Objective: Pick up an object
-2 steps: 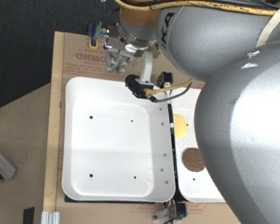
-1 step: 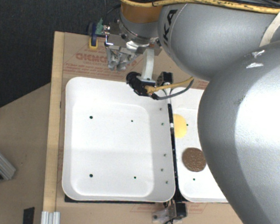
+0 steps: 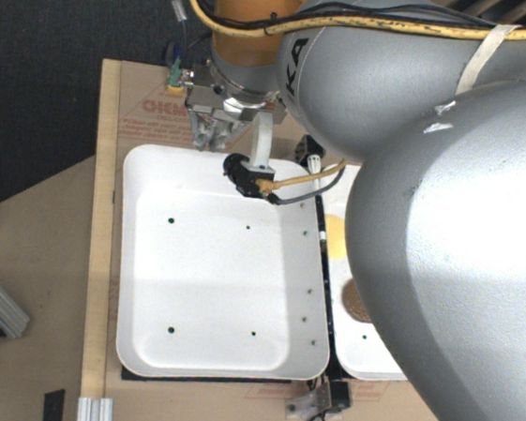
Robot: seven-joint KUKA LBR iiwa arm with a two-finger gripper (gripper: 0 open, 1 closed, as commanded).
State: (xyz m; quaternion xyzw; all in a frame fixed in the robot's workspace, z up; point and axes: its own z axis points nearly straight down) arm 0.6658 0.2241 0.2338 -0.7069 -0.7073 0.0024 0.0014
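In the camera view, the hand (image 3: 213,131) is seen past the far rim of the left bin (image 3: 143,267), and whether anything is held cannot be told. Two objects, one yellow (image 3: 335,238) and one brown (image 3: 356,302), lie in the right bin (image 3: 364,356), well to the hand's right. The approach step is judged unfinished; a reach across to them is called for.

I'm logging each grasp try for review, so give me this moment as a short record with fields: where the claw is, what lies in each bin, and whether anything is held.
claw: above the far rim of the left bin, over the bench edge
left bin: white floor with small dark dots
right bin: mostly behind the arm; a yellow object and a brown round object partly show
held: nothing seen between the fingers
arm: grey, orange band above the wrist, reaches in from the right
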